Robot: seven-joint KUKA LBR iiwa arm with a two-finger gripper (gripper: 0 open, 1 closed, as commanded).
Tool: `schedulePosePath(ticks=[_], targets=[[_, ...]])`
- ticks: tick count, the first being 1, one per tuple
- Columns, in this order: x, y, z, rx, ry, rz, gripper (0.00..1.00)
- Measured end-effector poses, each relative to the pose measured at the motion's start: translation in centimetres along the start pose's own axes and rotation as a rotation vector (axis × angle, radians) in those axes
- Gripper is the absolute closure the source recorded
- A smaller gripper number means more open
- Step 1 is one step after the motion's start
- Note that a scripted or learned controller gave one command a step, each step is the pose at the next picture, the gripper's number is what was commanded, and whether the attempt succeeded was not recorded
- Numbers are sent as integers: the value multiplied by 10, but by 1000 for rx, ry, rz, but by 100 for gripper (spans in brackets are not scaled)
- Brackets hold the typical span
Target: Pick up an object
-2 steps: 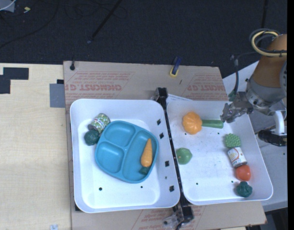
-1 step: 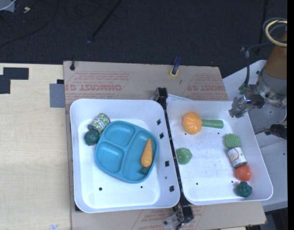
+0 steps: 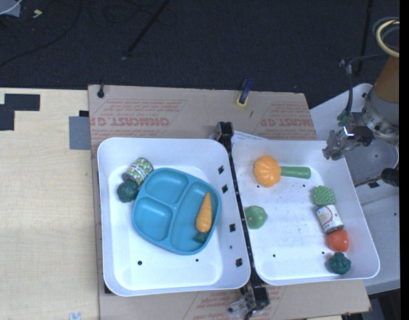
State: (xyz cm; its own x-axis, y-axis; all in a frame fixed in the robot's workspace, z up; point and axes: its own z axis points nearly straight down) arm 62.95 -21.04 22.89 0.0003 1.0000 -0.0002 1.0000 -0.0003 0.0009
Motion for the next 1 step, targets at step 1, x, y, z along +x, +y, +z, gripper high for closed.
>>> schedulePosePath(ticks=[1], targets=[[47, -22, 8, 6, 3, -3, 100]])
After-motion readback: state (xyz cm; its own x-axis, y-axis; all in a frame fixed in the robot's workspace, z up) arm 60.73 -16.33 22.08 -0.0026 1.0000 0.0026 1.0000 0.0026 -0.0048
